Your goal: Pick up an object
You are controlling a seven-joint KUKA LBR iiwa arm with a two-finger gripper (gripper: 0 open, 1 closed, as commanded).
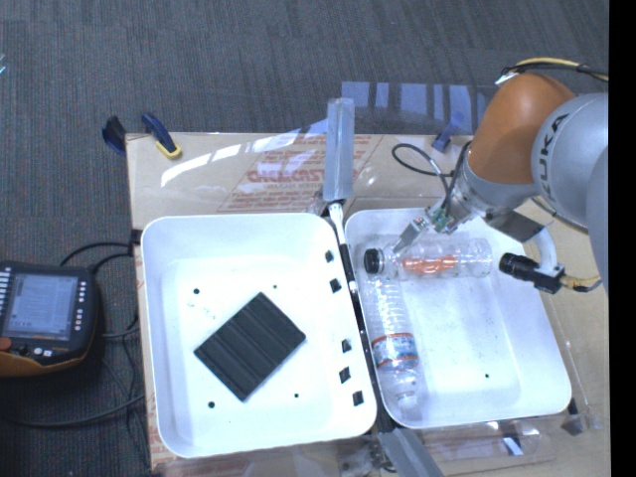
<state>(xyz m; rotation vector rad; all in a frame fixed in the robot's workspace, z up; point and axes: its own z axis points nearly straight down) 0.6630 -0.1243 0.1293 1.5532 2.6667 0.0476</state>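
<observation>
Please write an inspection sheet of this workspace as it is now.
Surface: bench bears left bin and right bin.
Job's things: black ridged pad in left bin; clear bottle with black cap and bottle with red label in right bin.
Clutter: clamp at bench corner.
Grippers: claw low over the capped bottle.
Cables: black cable on bench.
Surroundings: pendant on carpet.

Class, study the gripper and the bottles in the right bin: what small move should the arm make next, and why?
Probably lower the gripper a little onto the capped bottle lying across the right bin's far end. It hangs just above that bottle's neck, nothing visibly between its fingers, and the second bottle lies further off.
</observation>
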